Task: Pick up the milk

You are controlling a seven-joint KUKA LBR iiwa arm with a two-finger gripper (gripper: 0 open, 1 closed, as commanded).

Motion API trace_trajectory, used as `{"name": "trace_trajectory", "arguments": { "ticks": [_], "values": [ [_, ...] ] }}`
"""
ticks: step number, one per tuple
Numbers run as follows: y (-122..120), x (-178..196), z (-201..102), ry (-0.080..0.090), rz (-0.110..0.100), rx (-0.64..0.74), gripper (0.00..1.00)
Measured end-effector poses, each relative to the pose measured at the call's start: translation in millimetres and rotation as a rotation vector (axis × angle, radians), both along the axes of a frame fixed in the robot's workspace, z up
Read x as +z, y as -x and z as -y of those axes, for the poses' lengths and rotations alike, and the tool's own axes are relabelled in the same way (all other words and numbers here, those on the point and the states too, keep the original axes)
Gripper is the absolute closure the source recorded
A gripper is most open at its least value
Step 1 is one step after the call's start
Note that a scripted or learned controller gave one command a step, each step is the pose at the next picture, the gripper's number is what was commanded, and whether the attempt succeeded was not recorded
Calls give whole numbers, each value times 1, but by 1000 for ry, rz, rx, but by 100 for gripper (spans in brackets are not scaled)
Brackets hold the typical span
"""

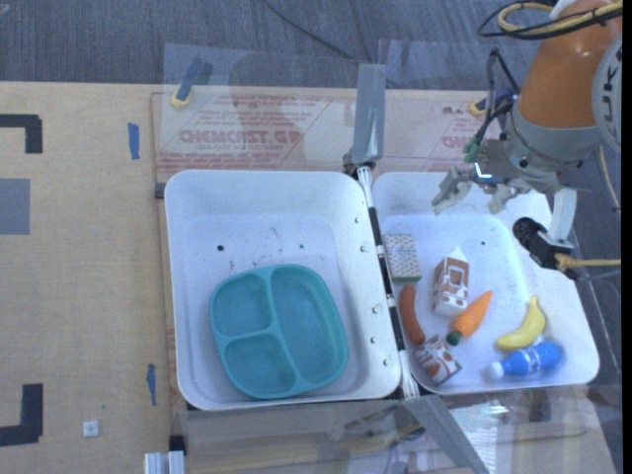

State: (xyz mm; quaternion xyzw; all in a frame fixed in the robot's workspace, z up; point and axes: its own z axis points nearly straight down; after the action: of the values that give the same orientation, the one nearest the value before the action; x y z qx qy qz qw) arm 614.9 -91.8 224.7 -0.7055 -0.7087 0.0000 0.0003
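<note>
White carton stock with a red print marked the milk (452, 280), which stood at the centre of the right bin (583, 358). You had the gripper (478, 188) parked at 12 o'clock from it, over the bin's far edge, fingers spread apart and grasping nothing. At 5 o'clock from the milk lay the carrot (472, 316); at 9 o'clock, the sponge (401, 256). The left bin (197, 205) carried the teal tray (278, 331).

We see the gripper (477, 188), fingers spread, above the right bin (583, 363); the milk (452, 281) stands beside a carrot (472, 317).
</note>
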Motion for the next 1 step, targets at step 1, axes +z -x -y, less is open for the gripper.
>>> {"name": "trace_trajectory", "arguments": {
  "ticks": [1],
  "values": [
    [67, -128, 37, 1, 7, -19, 0]
  ]
}}
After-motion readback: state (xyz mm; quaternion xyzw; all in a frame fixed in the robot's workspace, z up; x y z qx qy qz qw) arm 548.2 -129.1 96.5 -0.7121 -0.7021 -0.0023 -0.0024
